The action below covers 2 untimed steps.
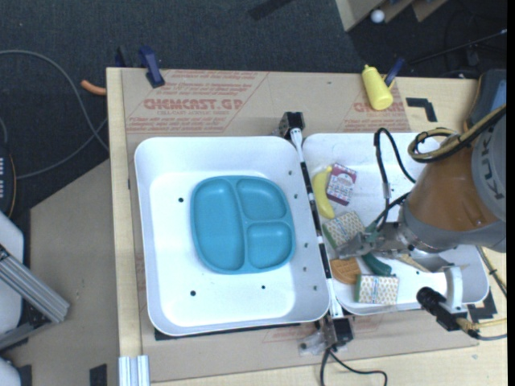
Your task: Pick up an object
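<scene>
At the near edge of the right bin (475,292) lies a patterned packet (376,289), and just behind it the gripper (372,244) sits low among a brown piece (346,271) and a checkered pouch (344,227), probably its targets; I cannot tell whether it has closed on anything. Farther back lie a yellow item (322,196) and a small purple box (342,185), clear of the arm, so likely untouched for now

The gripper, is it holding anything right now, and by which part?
Cannot be told: the gripper sits low among the items in the right bin.
</scene>
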Available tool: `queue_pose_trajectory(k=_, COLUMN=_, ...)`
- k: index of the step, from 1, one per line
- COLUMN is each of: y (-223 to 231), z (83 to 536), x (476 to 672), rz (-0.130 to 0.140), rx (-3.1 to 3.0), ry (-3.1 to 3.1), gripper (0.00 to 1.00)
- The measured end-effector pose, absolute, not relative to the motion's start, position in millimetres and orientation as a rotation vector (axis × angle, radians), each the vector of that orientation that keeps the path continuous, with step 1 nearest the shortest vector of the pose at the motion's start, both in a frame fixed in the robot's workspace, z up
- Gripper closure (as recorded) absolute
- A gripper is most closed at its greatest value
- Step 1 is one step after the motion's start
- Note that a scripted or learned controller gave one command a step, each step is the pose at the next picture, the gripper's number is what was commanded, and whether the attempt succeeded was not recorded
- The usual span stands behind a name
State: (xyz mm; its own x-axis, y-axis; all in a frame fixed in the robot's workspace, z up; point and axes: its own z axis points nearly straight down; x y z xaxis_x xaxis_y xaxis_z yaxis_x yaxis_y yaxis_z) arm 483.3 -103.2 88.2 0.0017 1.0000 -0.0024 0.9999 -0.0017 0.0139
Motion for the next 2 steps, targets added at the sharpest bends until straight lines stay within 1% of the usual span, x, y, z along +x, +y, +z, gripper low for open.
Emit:
queue_pose_trajectory(k=1, y=-101.9, z=99.5, x=484.9, rz=0.019, rx=2.213, ry=2.212, gripper=1.0)
queue_pose_trajectory(k=2, y=-46.8, z=185.3, x=557.6, rz=0.004, rx=2.218, ry=2.223, gripper=1.0)
